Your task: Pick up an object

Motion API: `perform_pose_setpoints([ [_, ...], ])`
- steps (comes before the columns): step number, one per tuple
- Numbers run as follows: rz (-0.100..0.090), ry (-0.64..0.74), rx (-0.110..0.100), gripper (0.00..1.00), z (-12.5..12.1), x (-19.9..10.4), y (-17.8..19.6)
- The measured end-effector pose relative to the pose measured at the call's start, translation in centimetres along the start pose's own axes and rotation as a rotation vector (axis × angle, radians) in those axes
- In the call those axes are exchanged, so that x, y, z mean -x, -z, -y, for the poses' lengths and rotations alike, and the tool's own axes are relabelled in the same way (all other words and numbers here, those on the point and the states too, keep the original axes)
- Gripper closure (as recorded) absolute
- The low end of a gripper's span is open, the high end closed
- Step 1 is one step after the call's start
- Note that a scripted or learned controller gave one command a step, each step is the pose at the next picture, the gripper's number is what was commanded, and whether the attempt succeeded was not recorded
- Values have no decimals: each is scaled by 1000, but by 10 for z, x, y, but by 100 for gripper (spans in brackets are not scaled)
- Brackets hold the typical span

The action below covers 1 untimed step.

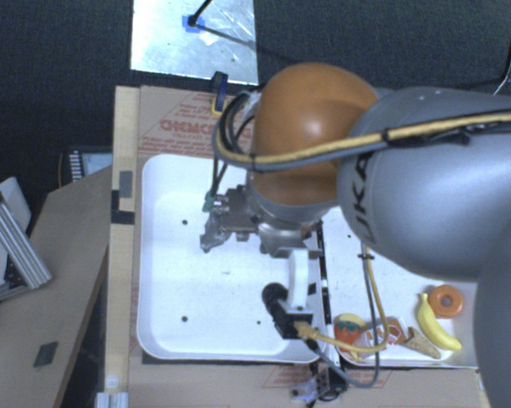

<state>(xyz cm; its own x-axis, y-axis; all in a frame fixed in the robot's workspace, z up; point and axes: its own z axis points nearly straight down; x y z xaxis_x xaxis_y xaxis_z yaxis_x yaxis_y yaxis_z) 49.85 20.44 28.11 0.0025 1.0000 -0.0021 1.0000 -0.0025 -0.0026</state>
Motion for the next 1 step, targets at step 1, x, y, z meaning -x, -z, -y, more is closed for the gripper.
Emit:
perform_pose_setpoints([
  [1,0,-3,-2,0,12,68,-61],
])
